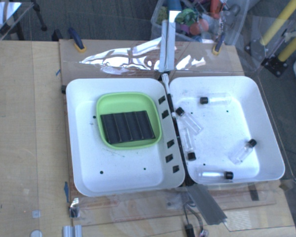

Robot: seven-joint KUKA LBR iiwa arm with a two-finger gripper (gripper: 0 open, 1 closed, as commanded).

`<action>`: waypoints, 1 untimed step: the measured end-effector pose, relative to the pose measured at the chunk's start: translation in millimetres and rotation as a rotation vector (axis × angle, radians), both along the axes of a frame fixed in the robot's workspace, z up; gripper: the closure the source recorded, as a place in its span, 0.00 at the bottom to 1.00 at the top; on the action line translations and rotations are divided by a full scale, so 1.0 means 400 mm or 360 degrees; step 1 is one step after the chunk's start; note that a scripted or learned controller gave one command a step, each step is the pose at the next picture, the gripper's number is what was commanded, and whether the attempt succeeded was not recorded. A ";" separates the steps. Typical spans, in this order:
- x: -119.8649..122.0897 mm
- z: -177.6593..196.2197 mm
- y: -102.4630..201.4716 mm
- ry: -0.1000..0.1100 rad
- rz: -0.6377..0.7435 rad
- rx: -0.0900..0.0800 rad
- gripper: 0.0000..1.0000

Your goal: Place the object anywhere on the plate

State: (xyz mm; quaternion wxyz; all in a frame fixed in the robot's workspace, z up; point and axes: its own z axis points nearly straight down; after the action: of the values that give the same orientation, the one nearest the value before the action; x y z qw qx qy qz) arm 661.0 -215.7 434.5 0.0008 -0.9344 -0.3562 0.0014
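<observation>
Camera view: no telling the tool's state from here. Best to pick a vial (241, 151) lying apart from the others in the right bin (266, 127), grip across its middle, lift over the divider (173, 132), set down on the green plate (127, 102). Clear, slick, black-capped cylinders; plate rounded-square, dark ribbed insert (127, 127).

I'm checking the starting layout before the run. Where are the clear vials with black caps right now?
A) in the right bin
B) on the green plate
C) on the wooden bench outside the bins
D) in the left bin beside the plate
A: the capped vials lie scattered in the right bin, while the green plate sits in the left bin.
</observation>
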 end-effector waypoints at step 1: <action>0.000 0.000 0.000 0.0000 0.0000 0.0000 0.00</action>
State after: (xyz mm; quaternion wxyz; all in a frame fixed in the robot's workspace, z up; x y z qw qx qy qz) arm 661.0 -215.7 434.5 0.0008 -0.9344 -0.3561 0.0014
